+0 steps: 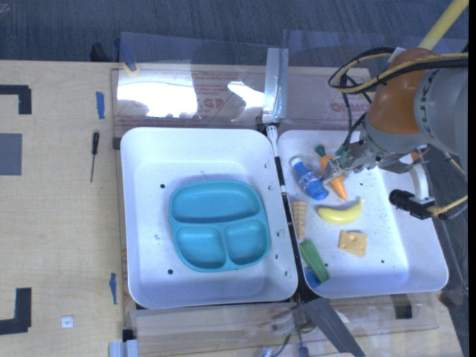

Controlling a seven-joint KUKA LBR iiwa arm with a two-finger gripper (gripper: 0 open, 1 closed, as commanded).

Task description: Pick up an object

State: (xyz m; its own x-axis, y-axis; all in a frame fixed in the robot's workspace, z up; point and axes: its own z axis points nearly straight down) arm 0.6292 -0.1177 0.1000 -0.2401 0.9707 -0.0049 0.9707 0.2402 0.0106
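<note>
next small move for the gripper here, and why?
Probably a short straight descent onto the carrot. The gripper sits just above the carrot's upper end in the right bin, and nothing is seen held. The blue bottle lies close on the carrot's left, so keeping the drop vertical should avoid nudging it.

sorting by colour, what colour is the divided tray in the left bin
Light blue, all over. The tray shows best in the camera view.

carrot (pixel 339 187) | orange, tilted | right bin (pixel 416 270) | beside banana (pixel 341 213)
</note>
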